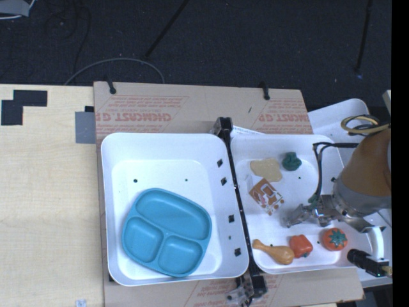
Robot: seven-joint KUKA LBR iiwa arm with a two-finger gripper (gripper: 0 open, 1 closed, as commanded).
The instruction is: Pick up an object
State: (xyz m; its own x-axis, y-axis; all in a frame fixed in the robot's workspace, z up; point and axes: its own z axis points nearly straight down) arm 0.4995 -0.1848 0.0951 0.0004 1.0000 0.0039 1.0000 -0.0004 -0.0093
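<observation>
"Two white bins sit side by side. Which one is the arm in?"

"The right bin (323, 144). The gripper (295, 217) is low over its floor, and its fingers look a little apart with nothing between them."

"So what step is this?"

"I think it is reaching in to grab. No toy is picked up yet."

"What is closest?"

"The red block (301, 245) lies just below the gripper, near the bin's front edge. A toy drumstick (273, 251) is beside the block, on its left. A brown-and-white block (266, 195) is just up and left of the fingertips."

"And next?"

"It likely needs to slide over one toy, drop down, and squeeze."

"What about the blue plate (167, 231)?"

"That one rests in the left bin (160, 147), well apart from the gripper."
</observation>
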